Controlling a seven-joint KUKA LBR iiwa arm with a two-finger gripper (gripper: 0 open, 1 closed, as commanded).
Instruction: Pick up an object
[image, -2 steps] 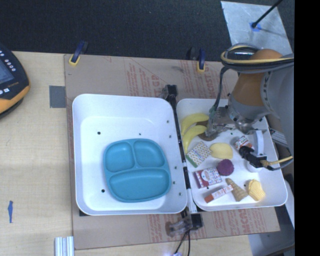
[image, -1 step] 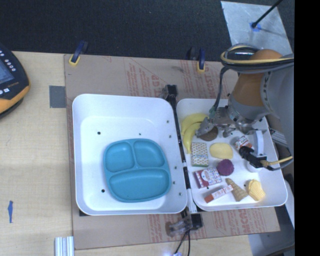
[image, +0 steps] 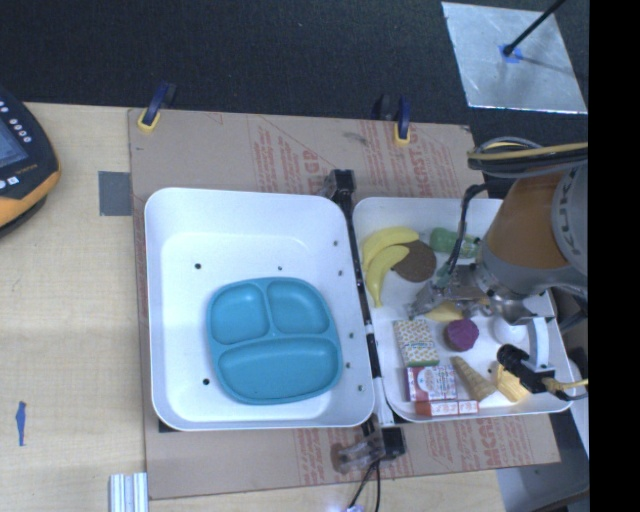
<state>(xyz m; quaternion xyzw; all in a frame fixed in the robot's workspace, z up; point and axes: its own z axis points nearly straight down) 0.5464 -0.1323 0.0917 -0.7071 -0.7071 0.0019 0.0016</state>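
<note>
Banana (image: 383, 258) in right bin (image: 520, 408), far-left corner, long axis running near-far, curved. Tool (image: 440, 298) low just beside it; grip state unclear. Wooden surface (image: 70, 330), cardboard sheet (image: 250, 150) under bins.

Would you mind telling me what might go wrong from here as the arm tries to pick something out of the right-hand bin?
1. The tool sits low among closely packed items: the bananas, brown piece and purple item lie near one another, so it may nudge neighbours or grab two things.
2. The arm covers part of the right bin, so a grasp there is hard to verify.
</note>
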